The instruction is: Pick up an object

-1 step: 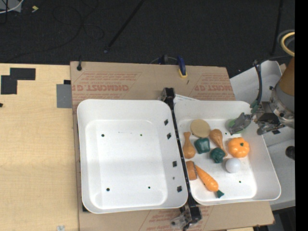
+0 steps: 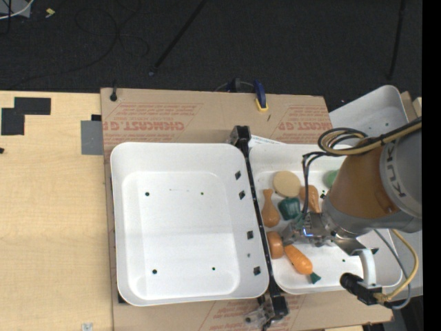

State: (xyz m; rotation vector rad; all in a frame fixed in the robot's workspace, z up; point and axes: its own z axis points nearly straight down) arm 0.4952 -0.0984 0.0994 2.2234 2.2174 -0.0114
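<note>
The right bin (image 2: 358, 271) holds a cluster of toy foods near its left wall: a tan bread roll (image 2: 286, 183), a teal block (image 2: 290, 205) just below it, a brown drumstick-like piece (image 2: 270, 210) to the left, a small orange piece (image 2: 275, 244), and an orange carrot (image 2: 299, 259) with a teal stem end lying at a slant. Another orange-brown piece (image 2: 313, 198) stands just right of the teal block. The gripper (image 2: 308, 229) hangs low over this cluster, between the teal block and the carrot; whether it is closed on anything cannot be told. The grey arm (image 2: 375, 185) with its orange band covers the bin's right part. The left bin (image 2: 180, 219) sits beside it on cardboard (image 2: 172, 119).
</note>
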